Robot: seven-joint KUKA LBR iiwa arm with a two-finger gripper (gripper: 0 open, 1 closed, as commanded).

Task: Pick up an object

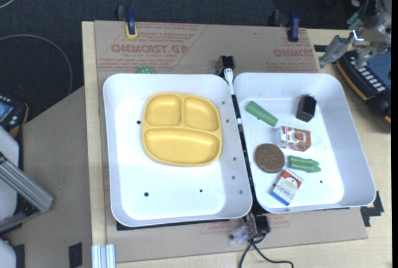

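Dark blue carpet surrounds the bench from where I'm watching, with a brown board (pixel 205 43) clamped under the two bins. My left bin (pixel 124 198) carries a yellow divided plate (pixel 182 129) lying flat. My right bin (pixel 348 142) has the pickable items: a green block (pixel 261 114) near the top left, a black block (pixel 305 107) beside it, a small red-and-white packet (pixel 295 137), a brown disc (pixel 270 158), a green pod-like piece (pixel 304 164) just right of the disc, and a small carton (pixel 286 187) below. I see the gripper (pixel 354 43) at the upper right, off the bins; I cannot tell its finger state.
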